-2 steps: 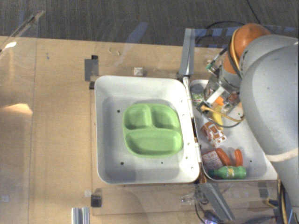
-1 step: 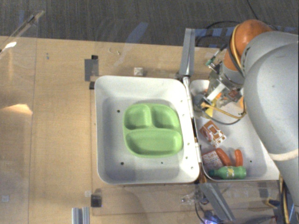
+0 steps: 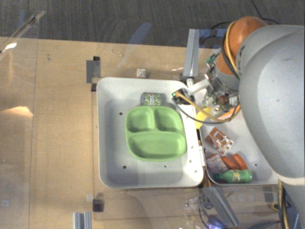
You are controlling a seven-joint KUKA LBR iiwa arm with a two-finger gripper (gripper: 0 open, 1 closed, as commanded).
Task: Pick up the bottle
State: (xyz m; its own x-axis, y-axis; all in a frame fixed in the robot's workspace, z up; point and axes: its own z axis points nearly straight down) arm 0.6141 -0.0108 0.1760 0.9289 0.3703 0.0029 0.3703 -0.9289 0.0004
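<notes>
Bottle [image 3: 233,176], green, lies at lower right of frame in right bin [image 3: 259,149] | end effector [image 3: 209,104] near that bin's upper edge, well apart from it; finger state cannot be told | pickup seemingly not yet done: reach, grasp and lift remain.

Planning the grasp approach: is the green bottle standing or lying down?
Lying down. The bottle rests on its side along the right bin's near edge, beside the carrot.

Bulky grey arm [image 3: 271,104], orange band [image 3: 236,37] above wrist (glossy, rounded); thin cables [image 3: 190,112] looping off wrist.
</notes>
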